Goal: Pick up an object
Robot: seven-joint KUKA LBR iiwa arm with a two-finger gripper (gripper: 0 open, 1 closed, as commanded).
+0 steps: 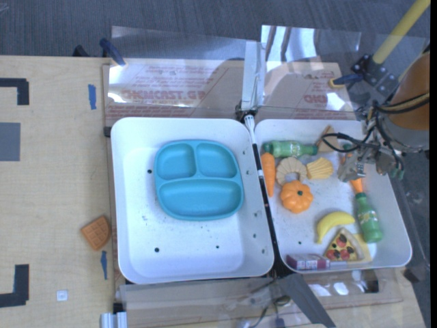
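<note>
From above, the right bin (399, 241) holds the toys: a green bottle (290, 148) at its twelve o'clock, a carrot (268, 172) at nine, a pumpkin (296, 197) near the middle, a banana (333, 223) and a pizza slice (343, 245) toward five. The gripper (353, 167) hangs at the bin's two o'clock over a second green bottle (368, 217); whether its jaws are apart or together I cannot tell. The left bin (130, 183) carries a blue divided plate (199, 179).

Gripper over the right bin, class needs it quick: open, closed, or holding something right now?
Gripper: cannot be told; it sits low in the right bin, just above the green bottle, amid cables.
</note>
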